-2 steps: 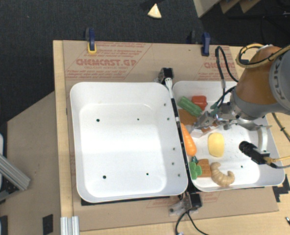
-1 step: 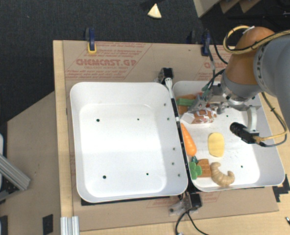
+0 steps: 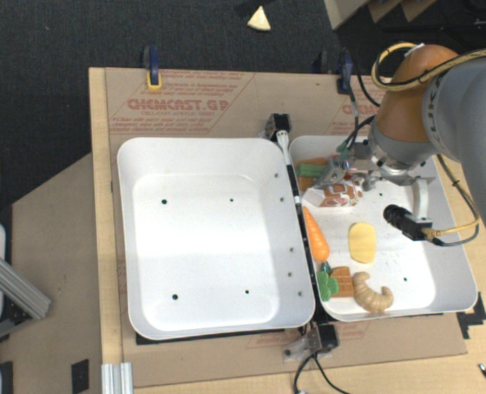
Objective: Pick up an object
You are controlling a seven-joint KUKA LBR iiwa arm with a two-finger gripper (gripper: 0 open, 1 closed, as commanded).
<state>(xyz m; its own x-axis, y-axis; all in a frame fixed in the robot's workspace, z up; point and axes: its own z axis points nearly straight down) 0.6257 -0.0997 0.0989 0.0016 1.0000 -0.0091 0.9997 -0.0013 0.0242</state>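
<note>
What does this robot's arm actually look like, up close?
The arm is a thick, rounded grey tube with a glossy orange band above the wrist. Yellowish and black cables loop around that band and trail down beside it. Its gripper is a small cluster of metallic and dark parts; finer detail is too small to tell.

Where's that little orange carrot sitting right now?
The carrot lies in the right bin, along its left wall, just left of the yellow piece.

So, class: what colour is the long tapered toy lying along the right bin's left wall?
Orange: the carrot, plainest in the camera view.
</note>
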